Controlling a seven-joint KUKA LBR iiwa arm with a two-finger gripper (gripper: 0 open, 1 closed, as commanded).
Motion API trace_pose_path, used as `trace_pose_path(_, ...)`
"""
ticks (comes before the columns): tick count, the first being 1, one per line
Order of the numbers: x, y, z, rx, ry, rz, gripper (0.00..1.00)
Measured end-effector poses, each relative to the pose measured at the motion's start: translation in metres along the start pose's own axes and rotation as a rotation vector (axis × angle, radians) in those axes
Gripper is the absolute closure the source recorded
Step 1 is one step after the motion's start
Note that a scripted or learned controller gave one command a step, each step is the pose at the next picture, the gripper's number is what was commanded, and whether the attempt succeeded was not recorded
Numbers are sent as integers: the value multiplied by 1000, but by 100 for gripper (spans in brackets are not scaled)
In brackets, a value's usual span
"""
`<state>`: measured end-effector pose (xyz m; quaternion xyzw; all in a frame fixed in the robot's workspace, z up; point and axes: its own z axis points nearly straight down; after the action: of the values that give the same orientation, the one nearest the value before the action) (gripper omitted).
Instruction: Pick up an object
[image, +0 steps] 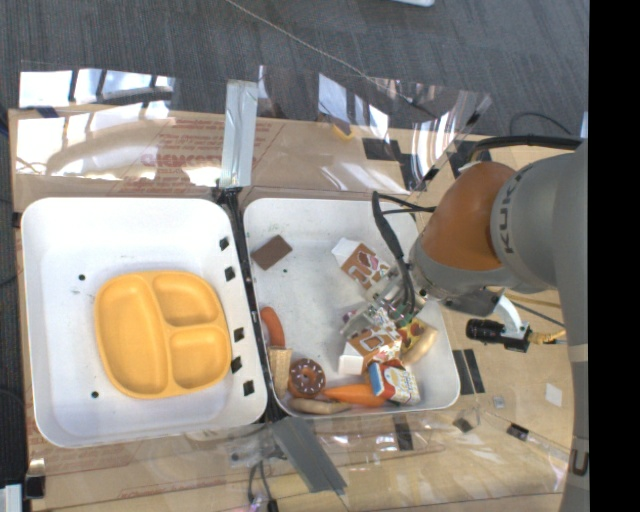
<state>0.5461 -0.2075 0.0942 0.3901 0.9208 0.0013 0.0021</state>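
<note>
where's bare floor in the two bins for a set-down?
Left white bin: bare rim strip all around the yellow three-compartment plastic tray. Right white bin: bare middle between the brown square tile and the orange carrot. Crowded: its lower right corner, where the end effector sits above the small printed cartons.

A robotics lab: a taped cardboard bench (320, 150) bears two white bins (50, 240) on grey carpet (120, 35).

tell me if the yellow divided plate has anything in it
Empty: all three compartments of the yellow divided plate show bare yellow, in the left bin.
</note>
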Motion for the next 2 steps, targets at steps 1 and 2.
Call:
trace_pose_path(1,71,-5,1,0,0,38,0)
trace_pose_path(2,123,27,1,-2,-4,166,0)
